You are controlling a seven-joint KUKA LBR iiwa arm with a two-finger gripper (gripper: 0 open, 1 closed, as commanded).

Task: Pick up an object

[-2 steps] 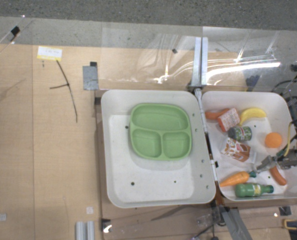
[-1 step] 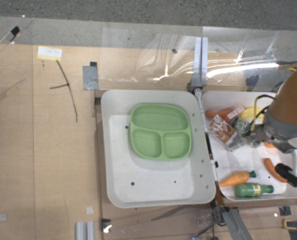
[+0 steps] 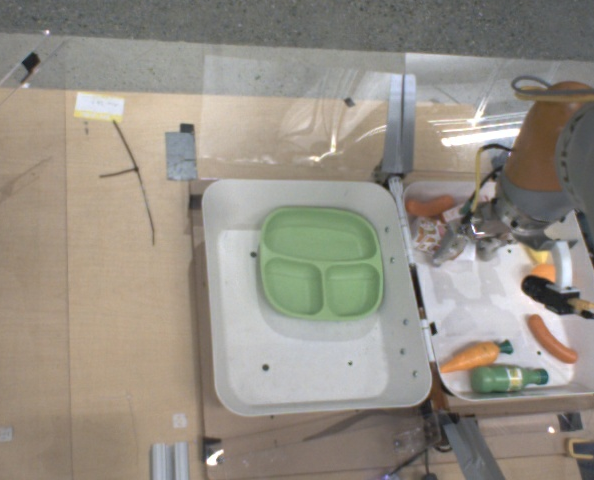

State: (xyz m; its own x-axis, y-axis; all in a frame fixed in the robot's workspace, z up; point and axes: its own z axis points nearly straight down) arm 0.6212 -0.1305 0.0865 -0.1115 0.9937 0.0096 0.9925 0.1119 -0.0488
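Low, gripper [image 3: 464, 230] beside sausage [image 3: 432, 206].

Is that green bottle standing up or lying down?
Lying down. The green bottle rests on its side along the near edge of the right bin, its cap pointing right, just below the toy carrot.

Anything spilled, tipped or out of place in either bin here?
Nothing stands out. The green divided plate sits flat in the left bin; the toy carrot, green bottle and sausage lie loose in the right bin, as expected.
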